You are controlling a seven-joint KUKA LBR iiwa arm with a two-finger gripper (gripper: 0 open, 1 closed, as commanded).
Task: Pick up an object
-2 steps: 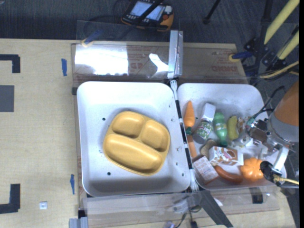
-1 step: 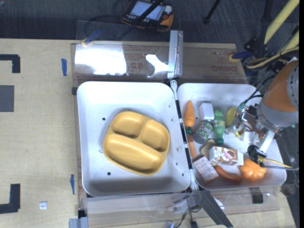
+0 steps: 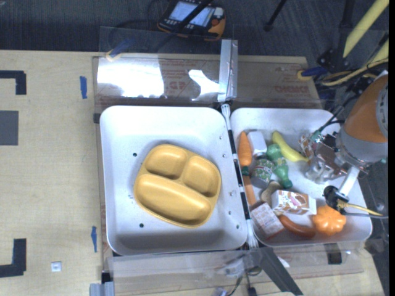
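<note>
1. Arm [image 3: 369, 125] reaching in from the right, grey with its orange band above the wrist, poised over the right bin [image 3: 364, 224].
2. Gripper [image 3: 320, 165] low over that bin's right half, metal parts glinting; jaw state impossible to tell from this angle, nothing visibly between them.
3. Clutter packed into the right bin: carrot [image 3: 245, 148] standing along the bin's left wall, up against the divider.
4. Yellow banana [image 3: 286, 147] just left of the gripper, lying at a slant toward the bin's far side.
5. Green bottle-like toy [image 3: 279, 166] near the bin's middle, just beside a small grey can [image 3: 261, 171].
6. Small carton [image 3: 291, 203] with red and white print toward the bin's near side, a second little box [image 3: 265, 217] just left of it.
7. Orange bell pepper [image 3: 329, 221] in the bin's near right corner, below the gripper and apart from it.
8. Reddish sausage shape [image 3: 297, 226] tucked between carton and pepper, touching the carton.
9. Left bin [image 3: 117, 184] right beside the right bin, bearing a yellow divided tray [image 3: 178, 183] tilted across its middle.
10. Handheld control pendant [image 3: 191, 17] on the floor beyond both bins.
</note>
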